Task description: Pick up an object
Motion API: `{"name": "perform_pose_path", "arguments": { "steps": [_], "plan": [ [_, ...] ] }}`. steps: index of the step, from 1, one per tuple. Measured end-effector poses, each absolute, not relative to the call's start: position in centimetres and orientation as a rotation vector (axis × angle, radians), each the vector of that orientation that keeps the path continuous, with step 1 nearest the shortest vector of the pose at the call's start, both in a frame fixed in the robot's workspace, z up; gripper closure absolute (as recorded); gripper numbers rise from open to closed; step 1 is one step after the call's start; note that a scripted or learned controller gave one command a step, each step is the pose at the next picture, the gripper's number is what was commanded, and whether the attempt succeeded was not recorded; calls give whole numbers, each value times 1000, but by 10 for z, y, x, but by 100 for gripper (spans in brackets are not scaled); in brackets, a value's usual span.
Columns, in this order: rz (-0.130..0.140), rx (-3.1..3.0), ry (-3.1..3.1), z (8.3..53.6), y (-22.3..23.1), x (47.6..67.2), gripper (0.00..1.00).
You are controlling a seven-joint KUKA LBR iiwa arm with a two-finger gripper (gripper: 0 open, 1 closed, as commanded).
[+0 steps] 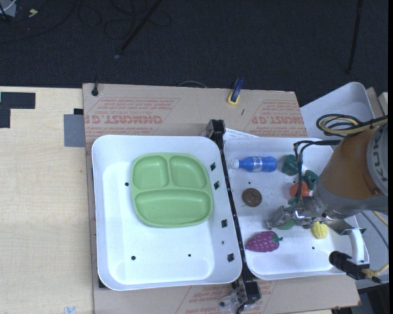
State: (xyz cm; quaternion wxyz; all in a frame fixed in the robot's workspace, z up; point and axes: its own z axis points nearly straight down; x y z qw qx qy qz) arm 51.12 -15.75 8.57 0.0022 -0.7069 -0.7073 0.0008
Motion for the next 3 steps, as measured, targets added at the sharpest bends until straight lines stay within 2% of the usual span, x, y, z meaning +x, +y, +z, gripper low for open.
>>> {"name": "perform_pose_path", "arguments": {
  "steps": [1, 3],
  "plan": [
    [2, -2225, -2212, 98, -160, 511, 100],
    [-1, -2221, -2223, 185, -151, 510, 100]
  ]
}}
